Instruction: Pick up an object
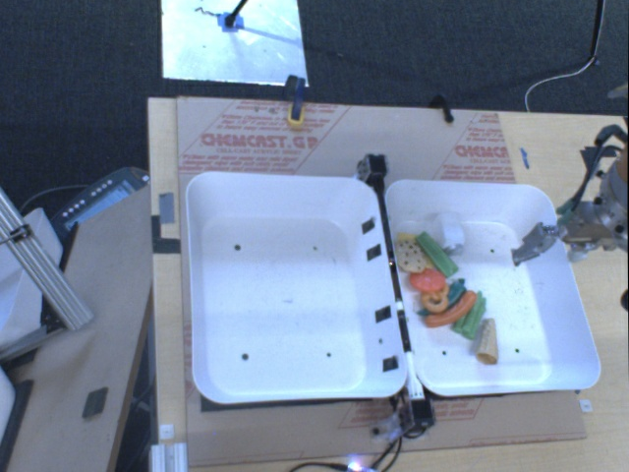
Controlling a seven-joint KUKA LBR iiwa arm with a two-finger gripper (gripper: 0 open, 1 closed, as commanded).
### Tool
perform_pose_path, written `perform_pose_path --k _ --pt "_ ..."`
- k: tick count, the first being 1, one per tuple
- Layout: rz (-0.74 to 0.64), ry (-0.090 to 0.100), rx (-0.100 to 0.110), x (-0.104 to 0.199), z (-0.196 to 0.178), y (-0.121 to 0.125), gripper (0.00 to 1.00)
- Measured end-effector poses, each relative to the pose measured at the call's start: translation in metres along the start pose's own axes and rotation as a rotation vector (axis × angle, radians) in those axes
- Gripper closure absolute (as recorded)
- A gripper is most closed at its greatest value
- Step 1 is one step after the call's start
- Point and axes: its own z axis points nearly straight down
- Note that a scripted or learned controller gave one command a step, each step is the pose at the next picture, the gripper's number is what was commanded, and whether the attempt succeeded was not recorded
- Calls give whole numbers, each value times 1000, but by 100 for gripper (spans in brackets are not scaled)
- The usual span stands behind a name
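The right bin holds a cluster of small toy foods along its left side. Among them are a round tan cracker, a green stick, a pale clear piece, a red piece, an orange sausage shape, green pods and a tan cone. My gripper reaches in from the right and hovers over the bin's upper right part. It is well to the right of the pile and touches none of the toys.
The left bin sits beside the right one, with a row of black clips along the shared rim. Both bins rest on a cardboard sheet. A yellow clamp stands at the back edge.
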Motion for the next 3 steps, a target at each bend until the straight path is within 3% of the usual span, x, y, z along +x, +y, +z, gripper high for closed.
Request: perform_pose_path --k 1,2,3 --pt "-11 2 -6 74 120 124 0" --pt "5 -4 -10 80 156 81 0" --pt "2 3 -6 82 144 83 100"
